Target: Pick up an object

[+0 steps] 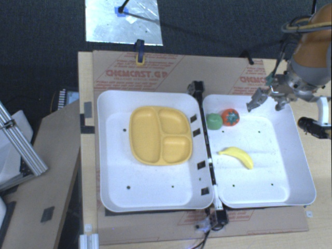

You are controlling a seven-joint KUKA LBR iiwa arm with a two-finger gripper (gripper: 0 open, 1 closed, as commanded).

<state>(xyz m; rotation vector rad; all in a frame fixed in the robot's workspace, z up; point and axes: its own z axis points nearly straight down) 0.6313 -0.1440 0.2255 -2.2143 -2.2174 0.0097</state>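
Bins sit side by side on the bench, both white and shallow. The left bin (111, 154) holds a yellow tray (160, 135) with three parts. The right bin (280, 185) holds three small things. A green ball (214, 121) and a red tomato (231, 117) touch each other near the far left corner. A yellow banana (237, 156) lies by itself near the middle of the bin, well apart from them. The grey arm (310, 56) comes in from the right, with its orange band high up. Its gripper (266, 101) hangs over the far right part of the right bin. The two fingers (253, 102) are spread apart, and nothing is between them. The gripper is off to the right of the tomato and not touching it.
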